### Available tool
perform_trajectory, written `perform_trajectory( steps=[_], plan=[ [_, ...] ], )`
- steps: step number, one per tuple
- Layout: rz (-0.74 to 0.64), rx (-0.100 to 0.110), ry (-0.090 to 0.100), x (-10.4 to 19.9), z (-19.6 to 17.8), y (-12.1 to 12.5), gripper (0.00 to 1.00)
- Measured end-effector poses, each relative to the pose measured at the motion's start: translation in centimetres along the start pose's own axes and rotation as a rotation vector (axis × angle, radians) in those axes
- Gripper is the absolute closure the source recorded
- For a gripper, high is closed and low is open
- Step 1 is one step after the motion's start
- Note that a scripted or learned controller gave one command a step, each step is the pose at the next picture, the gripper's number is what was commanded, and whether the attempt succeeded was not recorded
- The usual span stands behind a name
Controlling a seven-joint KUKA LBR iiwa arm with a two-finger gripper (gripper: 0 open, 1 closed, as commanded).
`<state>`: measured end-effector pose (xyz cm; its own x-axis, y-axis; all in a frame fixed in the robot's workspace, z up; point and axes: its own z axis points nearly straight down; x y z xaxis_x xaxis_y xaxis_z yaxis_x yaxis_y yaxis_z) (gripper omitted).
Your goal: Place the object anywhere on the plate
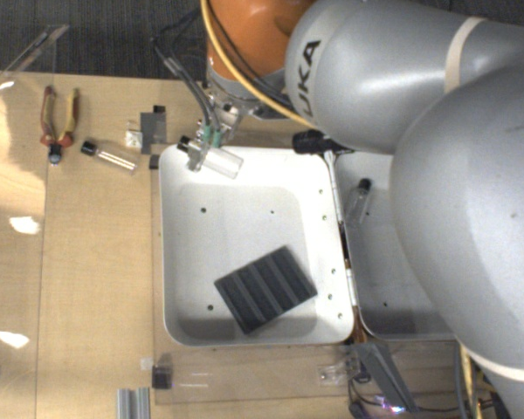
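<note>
Camera view puts the gripper [208, 140] above the left bin's [179, 260] top-left corner, a clear tube [220, 161] apparently pinched between its narrowly parted fingers — transport seems underway, and next it must reach the dark ridged plate [265, 288].

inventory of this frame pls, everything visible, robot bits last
bins: 2, white, side by side on the bench; the right one mostly behind the arm
ridged plate: 1, black, lower part of left bin, lying askew
clear object: 1, transparent, over left bin's top edge at the gripper
pliers: 1, red and yellow handles, bench far left
vial: 1, clear with dark cap, bench left of the bins
arm: 1, grey with orange band, from right
gripper: 1, over left bin's top-left corner
</note>
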<state>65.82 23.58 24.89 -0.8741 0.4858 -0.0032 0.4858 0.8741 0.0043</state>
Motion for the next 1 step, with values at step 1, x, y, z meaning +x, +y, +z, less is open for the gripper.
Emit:
perform_trajectory(
  steps=[1],
  plan=[
    [-0.003,-0.005,-0.005,-0.01,-1.25,0.17,1.00]
  ],
)
